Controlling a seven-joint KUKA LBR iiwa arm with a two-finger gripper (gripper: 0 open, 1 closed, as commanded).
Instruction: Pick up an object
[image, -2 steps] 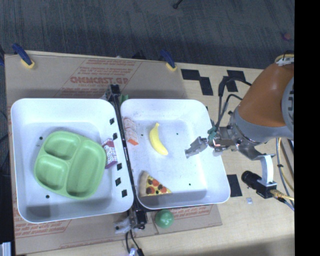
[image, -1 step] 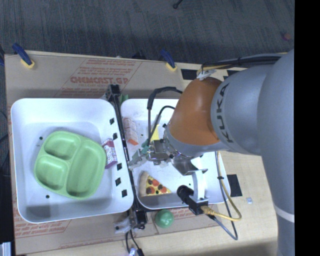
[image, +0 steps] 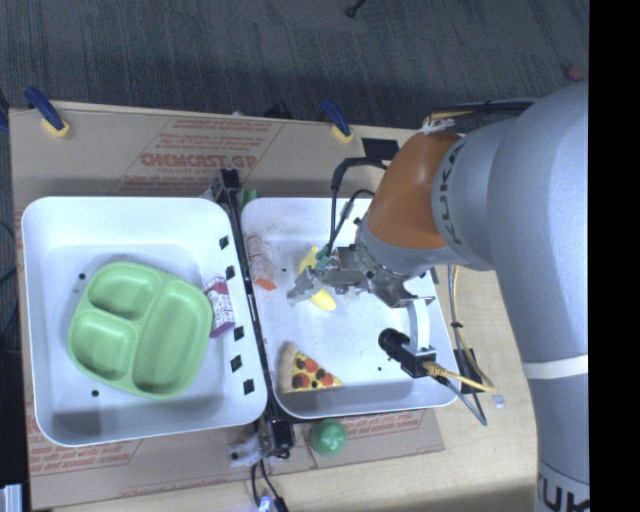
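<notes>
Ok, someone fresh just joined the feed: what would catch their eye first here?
The big grey arm with the orange band, reaching in from the right and hanging over the right white bin. Next, the light green three-compartment plastic plate lying in the left white bin, then the toy pizza slice near the right bin's front edge and the small green ball on the cardboard outside it.

There are two white bins (image: 45, 300), one green plate (image: 140, 328), one pizza slice (image: 305, 370) and one green ball (image: 326, 437). One yellow piece (image: 322, 298), one small orange piece (image: 265, 284), one purple packet (image: 222, 305) and two blue clamps (image: 48, 112) also show.
</notes>
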